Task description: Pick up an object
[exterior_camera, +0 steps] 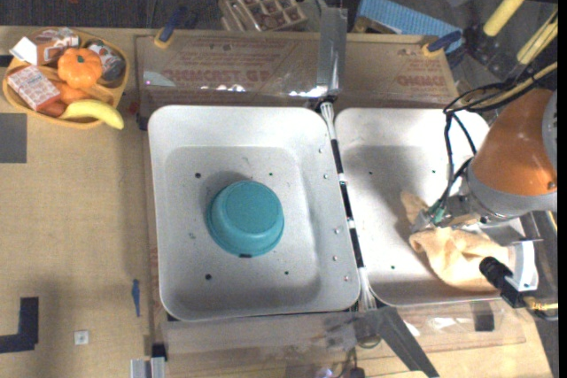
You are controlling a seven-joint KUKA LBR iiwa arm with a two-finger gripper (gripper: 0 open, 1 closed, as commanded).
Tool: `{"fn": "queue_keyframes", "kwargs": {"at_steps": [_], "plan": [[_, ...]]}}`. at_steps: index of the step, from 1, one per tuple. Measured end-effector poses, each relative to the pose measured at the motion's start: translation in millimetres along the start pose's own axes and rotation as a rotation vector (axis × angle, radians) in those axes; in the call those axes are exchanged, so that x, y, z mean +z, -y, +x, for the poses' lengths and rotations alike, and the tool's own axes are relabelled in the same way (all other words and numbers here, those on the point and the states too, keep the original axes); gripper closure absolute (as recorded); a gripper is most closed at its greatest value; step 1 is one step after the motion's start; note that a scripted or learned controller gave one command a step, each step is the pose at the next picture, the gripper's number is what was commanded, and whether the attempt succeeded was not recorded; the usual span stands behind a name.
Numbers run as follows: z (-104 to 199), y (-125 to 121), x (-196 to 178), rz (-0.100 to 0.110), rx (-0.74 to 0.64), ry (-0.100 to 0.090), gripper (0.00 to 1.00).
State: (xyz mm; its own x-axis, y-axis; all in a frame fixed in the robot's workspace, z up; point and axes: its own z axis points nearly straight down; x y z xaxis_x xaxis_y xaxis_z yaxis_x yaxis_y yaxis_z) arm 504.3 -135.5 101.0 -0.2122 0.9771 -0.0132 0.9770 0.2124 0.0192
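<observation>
Left of your gripper (pixel 440 215) the right bin (pixel 390 157) floor is free; the cloth (pixel 454 250) lies under it, the bowl (pixel 246 217) far left.

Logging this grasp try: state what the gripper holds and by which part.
Cannot be told. The gripper is down at the tan cloth's upper left edge in the right bin.

Arm (pixel 518 159) bent low, tool (pixel 440 212) pointing down.
</observation>
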Motion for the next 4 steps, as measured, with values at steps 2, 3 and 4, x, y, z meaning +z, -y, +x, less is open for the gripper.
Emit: {"fn": "queue_keyframes", "kwargs": {"at_steps": [2, 3, 4], "plan": [[-2.5, 0.5, -9.7, -0.002, 0.005, 0.002, 1.00], [-2.2, 0.3, -9.8, -0.002, 0.005, 0.002, 0.00], [21.1, -28.2, 11.7, 0.008, -0.057, -0.006, 0.00]]}}
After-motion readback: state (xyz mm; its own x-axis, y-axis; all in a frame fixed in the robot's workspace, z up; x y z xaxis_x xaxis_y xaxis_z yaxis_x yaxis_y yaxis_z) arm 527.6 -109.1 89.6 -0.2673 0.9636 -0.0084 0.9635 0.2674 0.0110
